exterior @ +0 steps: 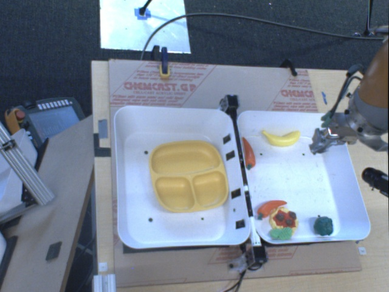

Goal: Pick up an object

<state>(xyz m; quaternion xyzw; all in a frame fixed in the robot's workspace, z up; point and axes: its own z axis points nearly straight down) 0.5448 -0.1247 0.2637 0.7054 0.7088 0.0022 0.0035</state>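
Far off to the gripper's left: a yellow divided tray (185, 176) lying in the left bin (130, 126), no use for this pick. Closer in, still left of the gripper and a little below its level, a red-orange pepper (249, 152) pressed against the near wall of the right bin (355, 187); awkward to grasp so tight to the divider. Just left of the gripper, nearly level with it: a yellow banana (281, 138), lying free on the bin floor with open white around it. Likely the best target.

To do it well: shift left until centred over the banana's middle, turn the wrist so the grip crosses the narrow width and not the long curve, then descend straight. Avoid clipping the bin's far rim on the way.

Well below the gripper toward the bin's front edge: a small heap of red, yellow and green toy food (279, 216), then a dark green piece (323, 225) almost straight down from the gripper.

Gripper (320, 140) hovering at the right bin's upper right part, nothing visible in its grasp; open or closed, cannot tell. Arm (371, 105) entering from the right, wrist angled down and leftward.
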